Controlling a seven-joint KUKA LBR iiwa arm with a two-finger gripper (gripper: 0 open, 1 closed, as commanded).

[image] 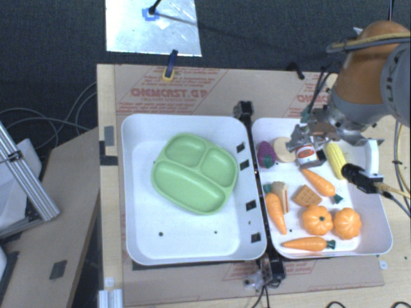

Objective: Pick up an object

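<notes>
On the left of the tabletop [212,85] sits the shallow white left bin [138,172], carrying a pale green three-part plastic tray [194,172] and nothing the arm is near. Across the dark divider, the shallow white right bin [385,233] holds the toy food: a purple grape-like piece [266,151] and a cream round disc [282,149] at its far-left end, a small white-and-red can-shaped toy [307,154] just right of them, then a yellow corn cob [335,160] beside the can. Nearer the camera lie an orange carrot [275,212] with its long axis running up and down the frame, a slanted orange carrot [318,181], a tan cracker square [307,197], two orange pumpkins [317,220] [347,222] side by side, and a third carrot [307,243] lying across the bin's near edge. The pincer [303,138] hangs over the bin's far end, directly above the can-shaped toy — the likeliest target, sitting just below and a touch to the right of the tip, between the disc and the corn. Whether the pincer is open or closed I cannot tell, and nothing is visibly in its hold. The grey arm with its orange band [372,63] reaches in from the right, wrist bent downward and leftward — a short drop looks like all that remains, though the corn and disc crowd the can closely.
</notes>
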